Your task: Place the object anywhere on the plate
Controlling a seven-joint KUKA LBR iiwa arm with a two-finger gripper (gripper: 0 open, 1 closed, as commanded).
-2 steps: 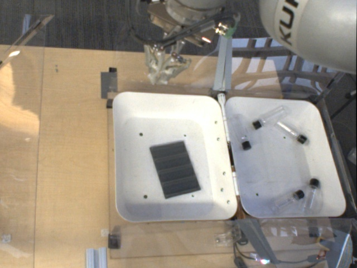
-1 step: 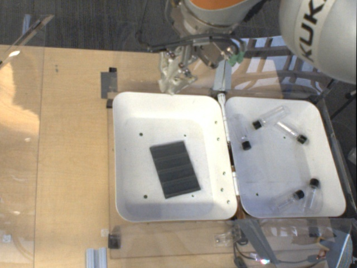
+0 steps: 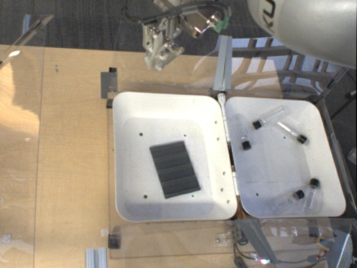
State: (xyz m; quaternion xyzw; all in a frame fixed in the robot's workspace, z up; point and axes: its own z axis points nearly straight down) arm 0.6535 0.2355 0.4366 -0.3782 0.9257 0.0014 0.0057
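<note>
The gripper [image 3: 162, 52] hangs above the far edge of the tabletop [image 3: 56, 149], just beyond the far rim of the left bin [image 3: 125, 149], and it carries nothing between its fingers; whether those fingers are spread or closed cannot be told from this slanted view. The grey arm [image 3: 301, 10] fills the upper right corner above the right bin [image 3: 329, 149]. In the left bin lies a dark ribbed rectangular plate [image 3: 175, 169], flat on the floor of the bin, its long axis running from the far left toward the near right at a slight tilt, with bare white floor on all four sides and the widest margin along the far wall. The two bins sit side by side, their inner rims touching along a central seam. In the right bin lie several clear vials with black caps: one vial [image 3: 268, 118] near the far wall points its cap toward the left, a second vial [image 3: 291, 132] just beside it slants with its cap toward the right, a lone small black cap [image 3: 245, 144] sits close to the left wall, and a pair of vials [image 3: 301, 197] rests near the near right corner. The middle of the right bin's floor is open.
</note>
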